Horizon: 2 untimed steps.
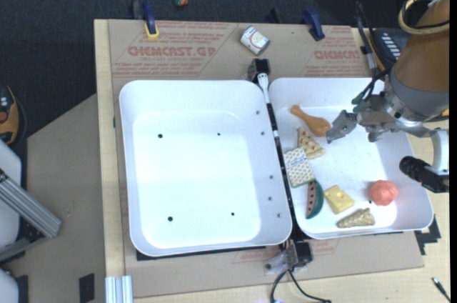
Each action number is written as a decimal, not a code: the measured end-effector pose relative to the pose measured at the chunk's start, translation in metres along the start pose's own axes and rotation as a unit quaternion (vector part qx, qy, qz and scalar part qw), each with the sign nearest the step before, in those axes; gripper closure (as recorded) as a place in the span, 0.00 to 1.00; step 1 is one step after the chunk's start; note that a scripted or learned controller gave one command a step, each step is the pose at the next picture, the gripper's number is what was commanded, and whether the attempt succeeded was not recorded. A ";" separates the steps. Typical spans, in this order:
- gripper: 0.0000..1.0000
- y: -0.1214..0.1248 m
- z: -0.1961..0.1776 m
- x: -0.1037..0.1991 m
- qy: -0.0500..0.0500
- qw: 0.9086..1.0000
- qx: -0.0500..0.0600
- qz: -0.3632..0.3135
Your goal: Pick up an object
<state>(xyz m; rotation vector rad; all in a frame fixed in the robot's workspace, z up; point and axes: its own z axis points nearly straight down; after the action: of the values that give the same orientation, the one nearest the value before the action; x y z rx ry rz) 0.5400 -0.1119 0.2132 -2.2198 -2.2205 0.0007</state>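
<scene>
Your gripper (341,128) sits low over the right bin (421,212), at its upper middle, with the arm (421,73) coming in from the right. Whether it is clamped or apart, you cannot tell from this angle; nothing shows in its grasp. Its tip is just right of the drumstick (311,119), so close that contact cannot be ruled in or out. Just below the drumstick lies a waffle (309,144), and below that a cracker (298,167) against the bin's left wall. Further down you have a watermelon slice (313,199), a cheese cube (338,199) and a bread wedge (356,219) near the front rim. A red ball (383,192) rests to the right of the cheese. The left bin (128,151) lies alongside.
</scene>
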 end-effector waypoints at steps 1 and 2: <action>0.00 0.077 0.129 0.003 0.000 1.000 0.001 -0.001; 1.00 0.078 0.110 0.001 -0.001 1.000 -0.003 0.000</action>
<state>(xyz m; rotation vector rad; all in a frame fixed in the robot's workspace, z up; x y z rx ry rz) 0.6182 -0.1103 0.1030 -2.2241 -2.2243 -0.0028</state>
